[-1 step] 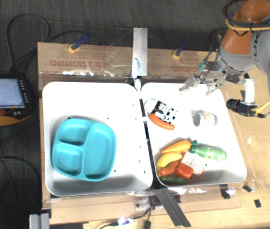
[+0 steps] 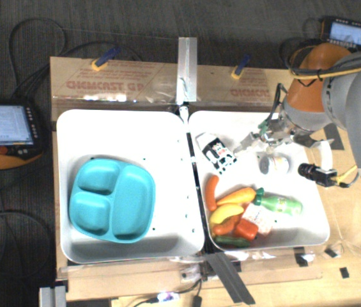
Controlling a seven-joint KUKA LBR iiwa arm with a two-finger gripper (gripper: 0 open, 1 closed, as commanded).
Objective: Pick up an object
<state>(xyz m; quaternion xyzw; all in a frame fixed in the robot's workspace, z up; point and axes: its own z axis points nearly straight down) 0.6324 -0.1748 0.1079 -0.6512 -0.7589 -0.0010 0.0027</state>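
My gripper (image 2: 271,138) hangs over the upper right part of the right bin (image 2: 308,232). Nothing shows held in it. Just below it on the bin floor lies a small pale rounded thing (image 2: 274,165). To its left lies a black-and-white carton (image 2: 218,153). In the front of that bin sits a heap: an orange carrot (image 2: 211,192), a yellow banana (image 2: 232,198), a green bottle (image 2: 277,203) with a white label, and red and green pieces (image 2: 243,230).
The left bin (image 2: 78,123) holds a teal divided plate (image 2: 112,199). A raised wall (image 2: 193,171) separates the two bins. A handheld control unit (image 2: 6,133) lies off the bench at the left.
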